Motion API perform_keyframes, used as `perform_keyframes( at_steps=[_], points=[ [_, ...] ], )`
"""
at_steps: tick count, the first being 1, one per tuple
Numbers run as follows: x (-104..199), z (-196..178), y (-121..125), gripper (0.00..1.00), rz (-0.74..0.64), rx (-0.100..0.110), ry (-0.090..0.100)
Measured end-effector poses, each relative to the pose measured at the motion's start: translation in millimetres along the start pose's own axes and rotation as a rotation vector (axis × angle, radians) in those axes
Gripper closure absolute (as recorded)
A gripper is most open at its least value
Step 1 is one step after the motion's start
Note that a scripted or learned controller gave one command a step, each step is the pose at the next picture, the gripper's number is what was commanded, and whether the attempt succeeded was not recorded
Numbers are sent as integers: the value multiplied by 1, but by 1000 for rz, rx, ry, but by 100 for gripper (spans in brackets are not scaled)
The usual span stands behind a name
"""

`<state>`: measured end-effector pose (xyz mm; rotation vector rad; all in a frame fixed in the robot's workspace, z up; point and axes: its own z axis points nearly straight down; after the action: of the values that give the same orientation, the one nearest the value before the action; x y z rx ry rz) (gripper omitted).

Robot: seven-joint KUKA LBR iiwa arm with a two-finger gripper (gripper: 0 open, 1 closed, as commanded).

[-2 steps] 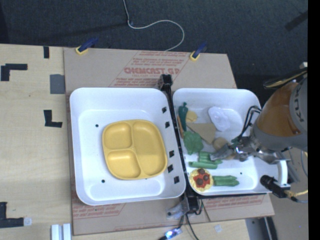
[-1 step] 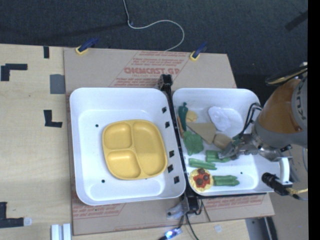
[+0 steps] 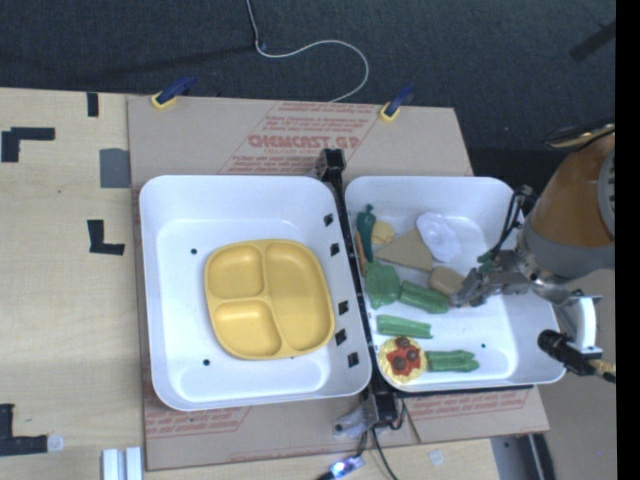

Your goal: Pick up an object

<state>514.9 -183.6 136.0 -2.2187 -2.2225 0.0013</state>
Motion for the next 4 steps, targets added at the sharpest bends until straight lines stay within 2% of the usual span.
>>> perform_keyframes(
  at_steps=[2, 3, 4],
  points=[
    [9, -88, -4, 100, -1, 0, 0],
    [66, -94, -1, 100, -6, 4, 2],
    [127, -82, -4, 100, -5, 6, 1]
  ],
)
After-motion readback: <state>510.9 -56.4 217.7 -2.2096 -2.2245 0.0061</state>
